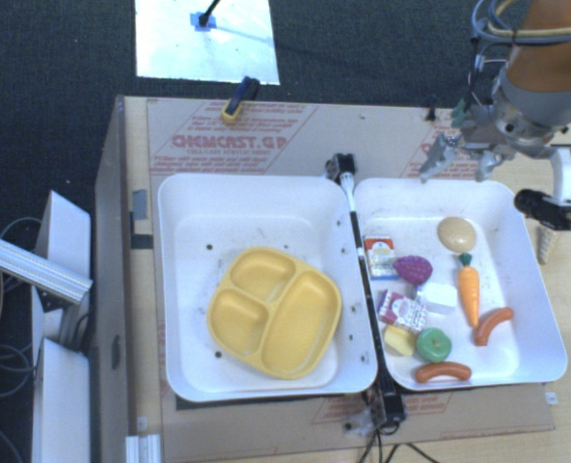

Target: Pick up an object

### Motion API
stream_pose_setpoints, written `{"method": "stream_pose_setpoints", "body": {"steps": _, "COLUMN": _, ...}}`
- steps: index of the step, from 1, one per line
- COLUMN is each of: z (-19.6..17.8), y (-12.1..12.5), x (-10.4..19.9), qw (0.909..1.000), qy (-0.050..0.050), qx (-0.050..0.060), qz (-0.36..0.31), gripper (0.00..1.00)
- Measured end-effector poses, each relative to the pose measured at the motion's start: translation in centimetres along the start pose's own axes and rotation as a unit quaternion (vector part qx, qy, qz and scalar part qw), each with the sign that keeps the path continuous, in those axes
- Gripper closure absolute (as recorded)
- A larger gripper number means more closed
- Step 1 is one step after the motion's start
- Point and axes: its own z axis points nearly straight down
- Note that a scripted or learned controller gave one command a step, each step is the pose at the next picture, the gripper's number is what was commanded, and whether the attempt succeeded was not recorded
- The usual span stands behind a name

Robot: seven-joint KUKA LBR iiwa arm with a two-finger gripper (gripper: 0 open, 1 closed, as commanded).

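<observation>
I have the gripper [456,157] hanging above the far rim of the right bin [541,302], near its far-left corner, with nothing between its fingers; they look spread apart, two pale tips pointing down over the bench edge.

The pickings all lie in that right bin, nearer to me than the hand. The closest candidate is the beige egg-shaped piece [456,232], just near of the gripper and slightly right. I judge it to be light, hard plastic, smooth and rounded, so it may squirt out of a pinch unless I close across its narrow waist. The carrot [470,293] lies near of that, long axis running near to far; it looks stiff and light, and taking it across the middle of the orange body should be the safer hold. The purple piece [413,268] sits to the left, close to the small red-and-white packet [379,256] by the dividing wall, so it is crowded. Two sausages [493,324] and a green round piece [433,343] lie at the near end, well apart from the hand.

The left bin [184,258] holds a yellow divided tray [274,312].
</observation>
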Motion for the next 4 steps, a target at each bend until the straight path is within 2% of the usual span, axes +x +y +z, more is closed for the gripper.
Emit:
{"method": "stream_pose_setpoints", "body": {"steps": 1, "z": 14.2, "y": -6.6, "x": -1.8, "qw": 1.0, "qy": 0.0, "qx": 0.002, "qz": 0.001, "gripper": 0.0}}
{"method": "stream_pose_setpoints", "body": {"steps": 2, "z": 19.2, "y": -6.5, "x": -1.7, "qw": 1.0, "qy": 0.001, "qx": -0.003, "qz": 0.001, "gripper": 0.0}}
{"method": "stream_pose_setpoints", "body": {"steps": 3, "z": 18.2, "y": -6.4, "x": -1.7, "qw": 1.0, "qy": 0.0, "qx": -0.005, "qz": 0.001, "gripper": 1.0}}
{"method": "stream_pose_setpoints", "body": {"steps": 4, "z": 18.2, "y": -6.4, "x": -1.7, "qw": 1.0, "qy": 0.0, "qx": -0.005, "qz": 0.001, "gripper": 0.0}}
